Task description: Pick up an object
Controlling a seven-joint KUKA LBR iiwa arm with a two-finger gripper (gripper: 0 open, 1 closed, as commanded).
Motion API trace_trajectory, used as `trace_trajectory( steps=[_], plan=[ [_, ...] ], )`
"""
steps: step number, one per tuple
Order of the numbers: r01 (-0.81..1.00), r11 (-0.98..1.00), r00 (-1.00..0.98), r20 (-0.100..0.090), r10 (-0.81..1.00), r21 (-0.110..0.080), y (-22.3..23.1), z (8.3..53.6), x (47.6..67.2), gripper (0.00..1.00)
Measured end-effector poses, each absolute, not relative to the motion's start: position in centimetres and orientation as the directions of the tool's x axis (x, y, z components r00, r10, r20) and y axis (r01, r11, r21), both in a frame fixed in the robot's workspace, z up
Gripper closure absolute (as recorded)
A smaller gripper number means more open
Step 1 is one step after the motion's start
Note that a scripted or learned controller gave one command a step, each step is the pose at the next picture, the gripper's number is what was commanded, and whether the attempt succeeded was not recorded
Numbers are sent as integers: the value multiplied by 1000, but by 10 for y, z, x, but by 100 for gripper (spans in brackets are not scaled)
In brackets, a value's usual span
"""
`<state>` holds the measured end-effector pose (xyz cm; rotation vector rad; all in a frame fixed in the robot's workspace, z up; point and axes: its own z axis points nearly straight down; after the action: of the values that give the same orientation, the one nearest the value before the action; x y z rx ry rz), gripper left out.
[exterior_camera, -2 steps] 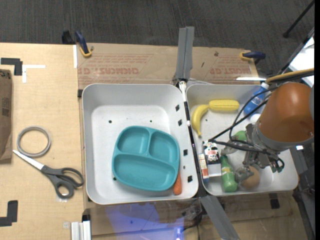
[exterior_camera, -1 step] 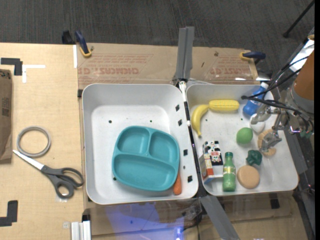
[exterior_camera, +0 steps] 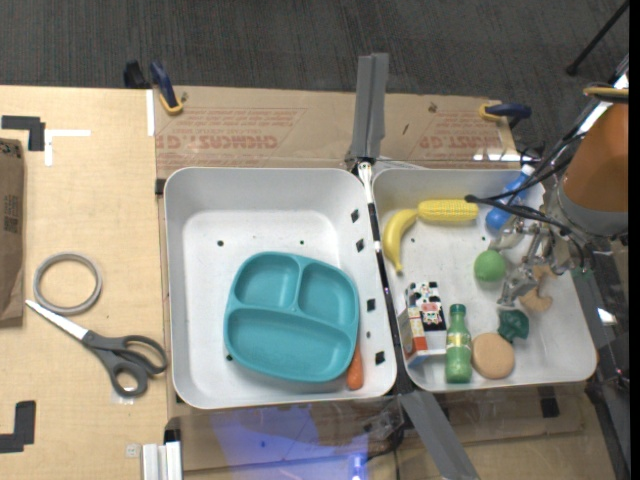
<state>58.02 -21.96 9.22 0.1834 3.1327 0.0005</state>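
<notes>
My gripper [exterior_camera: 527, 276] hangs low over the right side of the right bin [exterior_camera: 570, 373], with the arm coming in from the right edge. Just below it lies a small tan object [exterior_camera: 538, 302], and a dark green piece [exterior_camera: 514, 325] sits a little lower. A green ball [exterior_camera: 489, 266] rests to the gripper's left. A blue object [exterior_camera: 497, 218] lies behind it, partly hidden by cables. Nothing is visibly lifted off the bin floor.
The right bin also holds a banana [exterior_camera: 396, 235], a corn cob [exterior_camera: 447, 210], a cow-patterned box [exterior_camera: 425, 315], a green bottle [exterior_camera: 457, 345] and a tan round bun [exterior_camera: 493, 356]. In the left bin [exterior_camera: 200, 208] are a teal divided plate [exterior_camera: 292, 316] and a carrot [exterior_camera: 355, 372]. Scissors [exterior_camera: 105, 346] and a tape roll [exterior_camera: 67, 281] lie on the bench at left.
</notes>
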Motion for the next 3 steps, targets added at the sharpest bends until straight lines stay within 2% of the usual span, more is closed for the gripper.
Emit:
trace_trajectory(
  steps=[1,2,3],
  plan=[
    [273,962,-962,-4,273,7,-216,93,591,0],
    [381,925,-925,-2,381,1,-188,92,587,0],
    [379,925,-925,-8,379,1,-188,102,589,100]
  ],
)
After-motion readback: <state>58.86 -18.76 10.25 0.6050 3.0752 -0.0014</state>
